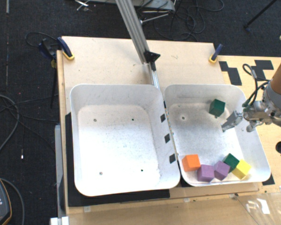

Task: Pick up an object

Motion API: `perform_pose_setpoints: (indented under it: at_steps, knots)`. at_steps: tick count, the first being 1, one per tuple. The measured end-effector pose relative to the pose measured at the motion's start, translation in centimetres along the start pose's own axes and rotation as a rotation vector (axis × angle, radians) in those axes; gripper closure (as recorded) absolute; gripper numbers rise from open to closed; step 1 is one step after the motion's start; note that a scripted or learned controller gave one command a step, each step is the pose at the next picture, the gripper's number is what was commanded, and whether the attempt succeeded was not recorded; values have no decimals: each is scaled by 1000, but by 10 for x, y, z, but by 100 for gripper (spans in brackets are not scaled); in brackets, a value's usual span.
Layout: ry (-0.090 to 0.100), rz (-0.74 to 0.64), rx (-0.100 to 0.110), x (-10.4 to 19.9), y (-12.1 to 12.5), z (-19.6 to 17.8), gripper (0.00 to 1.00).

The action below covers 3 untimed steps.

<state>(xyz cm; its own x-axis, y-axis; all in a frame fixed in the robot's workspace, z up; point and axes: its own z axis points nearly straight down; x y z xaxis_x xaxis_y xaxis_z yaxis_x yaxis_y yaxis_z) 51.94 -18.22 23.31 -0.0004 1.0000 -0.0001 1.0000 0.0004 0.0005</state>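
Observation:
A dark green cube (217,107) lies alone in the upper part of the right bin (196,95). Along that bin's front wall sit an orange cube (192,162), two purple cubes (205,172) (221,169), a second green cube (231,161) and a yellow cube (241,169), packed close together. My gripper (240,124) hangs over the bin's right side, just right of and below the lone green cube. Its fingers (231,121) are spread open with nothing between them.
The left bin (84,102) stands beside the right one, and the two share a raised middle wall (166,125). A slanted metal bar (133,25) reaches down from the back to the bins' junction. Clamps (65,50) (215,53) grip the board's far corners.

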Motion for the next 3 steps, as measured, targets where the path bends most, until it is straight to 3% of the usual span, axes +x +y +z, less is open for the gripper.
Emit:
perform_pose_setpoints:
  at_steps: [1,2,3]
  knots:
    - [0,-2,6,-24,54,135,0]
    - [1,-3,0,-41,154,137,0]
    - [-3,-5,-3,-41,154,126,100]
